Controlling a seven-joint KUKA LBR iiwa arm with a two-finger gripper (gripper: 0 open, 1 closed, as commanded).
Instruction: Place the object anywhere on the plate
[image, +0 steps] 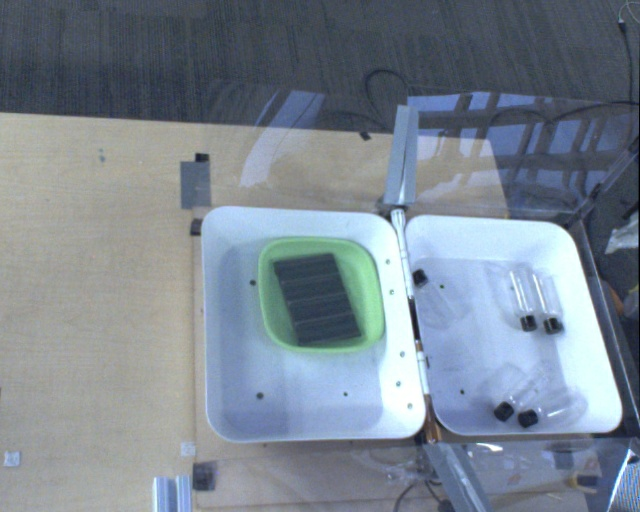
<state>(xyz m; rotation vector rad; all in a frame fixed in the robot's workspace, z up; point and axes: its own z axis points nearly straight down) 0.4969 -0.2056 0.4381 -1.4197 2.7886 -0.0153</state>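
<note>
Already, I see the dark ridged block (317, 298) lying flat on the green plate (372, 292) in the left bin (300, 405), its long axis running nearly up the view. I cannot tell the jaws' state.

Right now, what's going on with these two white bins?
Nothing is being handled at this moment. The left bin holds a green plate with a dark ridged block lying on it, so the placing step looks done. The right bin holds several clear vials with black caps: two side by side near the top right and two more toward the bottom.
</note>
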